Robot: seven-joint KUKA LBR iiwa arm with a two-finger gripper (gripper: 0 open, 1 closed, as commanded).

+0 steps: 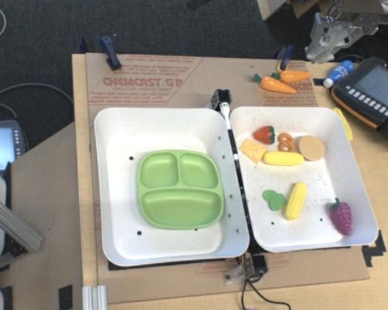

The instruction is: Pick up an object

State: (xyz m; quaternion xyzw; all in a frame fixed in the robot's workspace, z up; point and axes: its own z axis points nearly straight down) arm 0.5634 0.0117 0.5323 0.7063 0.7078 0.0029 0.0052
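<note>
Yellow corn cob lies in right bin, long axis running near-to-far | gripper top right, well beyond bin; we cannot tell its state | approach leftward and nearer.

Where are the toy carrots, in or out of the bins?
Out. Both toy carrots lie on the cardboard behind the right bin.

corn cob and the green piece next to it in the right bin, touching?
Cannot tell. In the camera view the corn cob and the green piece sit edge to edge, with no plain gap or contact.
</note>
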